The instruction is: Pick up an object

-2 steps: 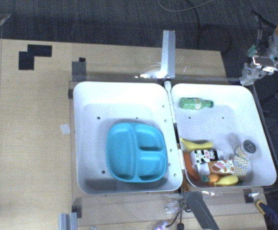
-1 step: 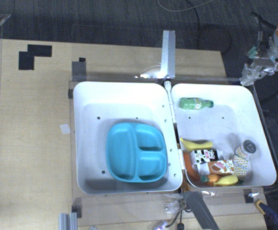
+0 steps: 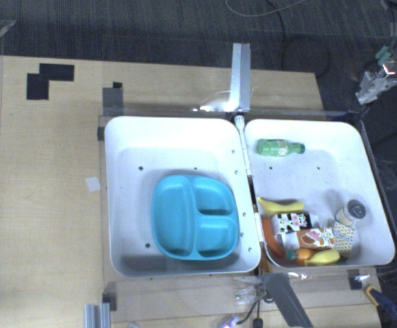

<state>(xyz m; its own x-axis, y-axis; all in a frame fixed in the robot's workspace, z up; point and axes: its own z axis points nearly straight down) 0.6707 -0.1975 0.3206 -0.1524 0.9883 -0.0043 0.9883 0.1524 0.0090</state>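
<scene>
Since nothing is lifted yet, the step in hand is choosing a target and lining up the approach. What I take for the gripper [image 3: 382, 74] sits outside the right bin [image 3: 335, 124], past its far right corner; it is too small and blurred, so I cannot tell whether it is apart or together.

Candidates:
- Green bottle [image 3: 280, 147]: lies on its side near the far edge of the right bin, towards the far left corner. Well apart from everything else, bare floor all round.
- Banana [image 3: 280, 204]: by the left wall, touching or just beside a black-and-white carton [image 3: 294, 221].
- Near-edge clutter: printed packet [image 3: 316, 238], a yellow piece [image 3: 324, 257], orange items against the near left corner. Packed together and overlapping.
- Small round jar [image 3: 354, 210]: upright, near the right wall, just beside the packet pile.
- Blue divided tray [image 3: 195, 217]: alone in the left bin [image 3: 116, 183], towards its near edge. Wide and shallow, judged a poor fit for a two-finger pinch.

Judgement: the bottle is the best pick. Come straight down over its middle, closing across the short axis, perpendicular to its length. A round body may roll, so centre carefully and descend close to the floor before closing. Avoid the cap end, where the grip would be thin. Stay off the centre wall.

Risk: a glancing contact could send it rolling towards the far wall.
</scene>
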